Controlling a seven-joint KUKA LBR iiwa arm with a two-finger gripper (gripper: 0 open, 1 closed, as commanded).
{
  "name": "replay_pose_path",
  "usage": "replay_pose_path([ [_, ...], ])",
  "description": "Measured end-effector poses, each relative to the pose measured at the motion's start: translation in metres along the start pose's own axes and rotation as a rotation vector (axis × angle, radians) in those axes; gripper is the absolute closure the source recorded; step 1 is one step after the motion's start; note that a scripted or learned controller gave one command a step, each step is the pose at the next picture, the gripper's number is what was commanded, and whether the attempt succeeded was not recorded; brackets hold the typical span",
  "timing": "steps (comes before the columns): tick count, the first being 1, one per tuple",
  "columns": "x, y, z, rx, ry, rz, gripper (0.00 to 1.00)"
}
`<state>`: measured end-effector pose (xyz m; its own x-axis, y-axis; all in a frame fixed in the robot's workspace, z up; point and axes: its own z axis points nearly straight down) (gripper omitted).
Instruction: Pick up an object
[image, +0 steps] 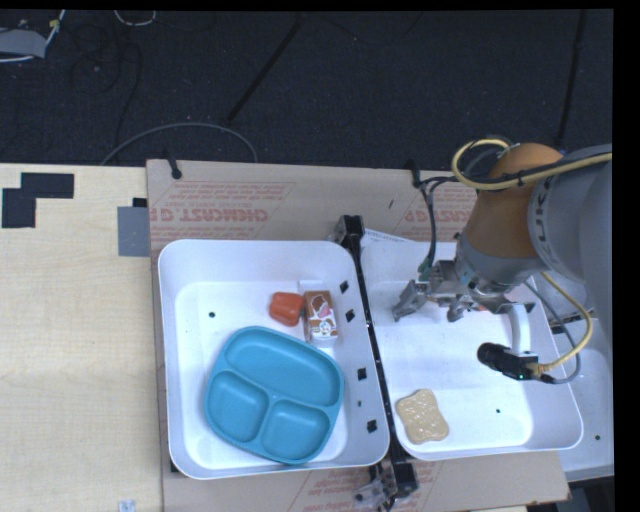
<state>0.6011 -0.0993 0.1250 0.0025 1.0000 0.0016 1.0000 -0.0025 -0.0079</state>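
The surface (70, 330) carries two shallow white bins side by side. The left bin (185, 275) holds three things; the right bin (560, 430) holds one, plus the arm reaching in from the right.

The arm (510, 215) is grey with an orange band above the wrist. Its end effector (432, 300) sits over the far part of the right bin. Nothing lies between its fingers; whether they stand apart or together cannot be told from this view.

Candidate objects, largest first:

1. One blue divided plate (272, 393), in the near half of the left bin. It is judged rigid, smooth and wide; only the rim offers a hold, and it may slip.
2. One tan toast-shaped piece (422, 416), flat at the near left of the right bin, well apart from the end effector. It is judged light and thin; take it across its narrow width.
3. One small printed carton (320, 315), just beyond the plate. It is judged light and stiff, with flat sides that suit a pinch.
4. One orange-red piece (286, 307), just left of the carton. It is judged small, rounded and likely to roll.
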Motion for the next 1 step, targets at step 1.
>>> replay_pose_path([
  [1,0.0012,-0.0003,0.0393,-0.002,-0.001,-0.001,0.00],
])
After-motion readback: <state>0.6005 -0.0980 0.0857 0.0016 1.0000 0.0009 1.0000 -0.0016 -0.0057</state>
